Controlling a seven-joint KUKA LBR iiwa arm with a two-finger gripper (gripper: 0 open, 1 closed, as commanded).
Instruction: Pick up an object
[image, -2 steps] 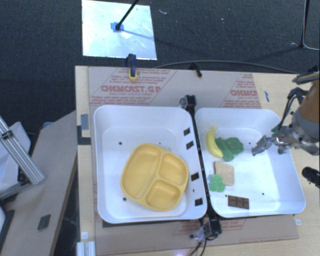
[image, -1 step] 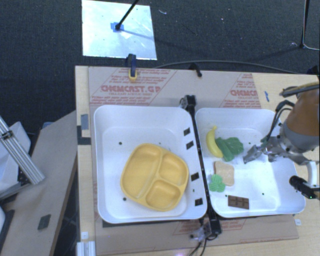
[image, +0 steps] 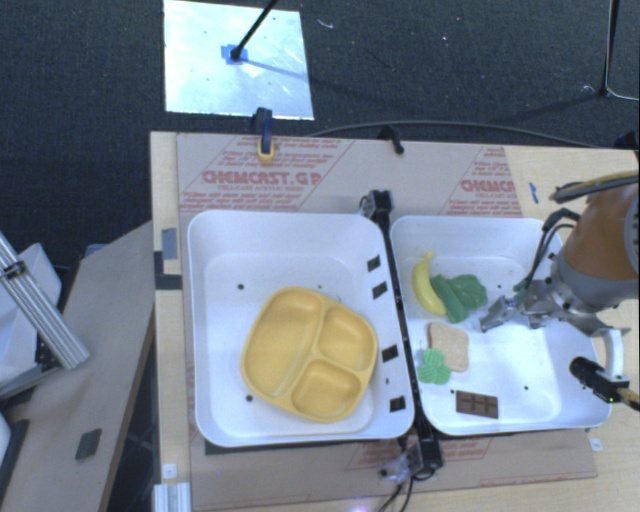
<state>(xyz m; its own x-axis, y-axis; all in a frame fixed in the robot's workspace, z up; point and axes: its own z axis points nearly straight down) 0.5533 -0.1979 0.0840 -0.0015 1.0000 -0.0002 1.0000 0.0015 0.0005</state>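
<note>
Pincer (image: 497, 318) over right bin (image: 540, 405), finger state unclear; green leafy toy (image: 462, 294) just left, apart.

Bench (image: 330, 165) bearing two white bins (image: 225, 330).

- I see smooth, glossy white plastic bins (image: 300, 235).
- The yellow tray (image: 308, 352) looks like matt plastic.
- My worktop (image: 330, 170) is brown printed cardboard.
</note>
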